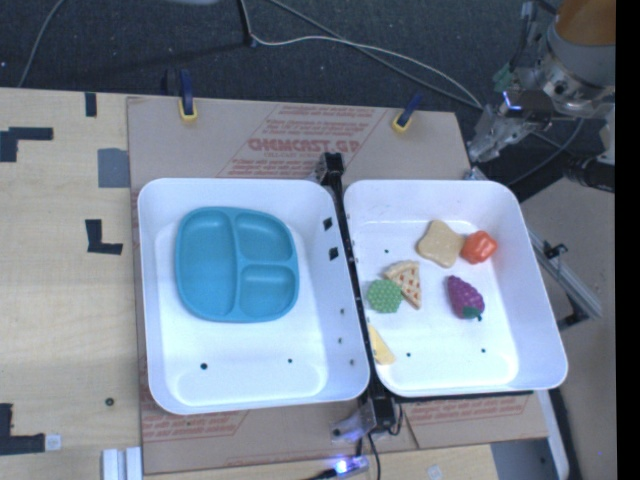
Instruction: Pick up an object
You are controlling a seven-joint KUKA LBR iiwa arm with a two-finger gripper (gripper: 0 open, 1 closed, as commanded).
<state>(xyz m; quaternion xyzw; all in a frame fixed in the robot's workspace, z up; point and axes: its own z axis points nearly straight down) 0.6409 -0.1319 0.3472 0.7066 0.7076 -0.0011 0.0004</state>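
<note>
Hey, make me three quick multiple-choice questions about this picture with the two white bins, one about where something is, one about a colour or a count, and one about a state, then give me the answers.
1. Where does the blue divided plate lie?
A. in the left bin
B. in the right bin
C. on the cardboard behind the bins

2. What colour is the toy food lying next to the bread slice, on its right?
A. yellow
B. red-orange
C. blue

3. Where is the gripper in relation to the toy food?
A. closed around the purple grapes
B. pressing on the pizza slice
C. off past the right bin's far right corner, touching none of it

Answers: 1 A, the plate sits alone in the left bin. 2 B, a red-orange piece rests there. 3 C, the gripper hangs outside the bin, apart from every item.
</note>
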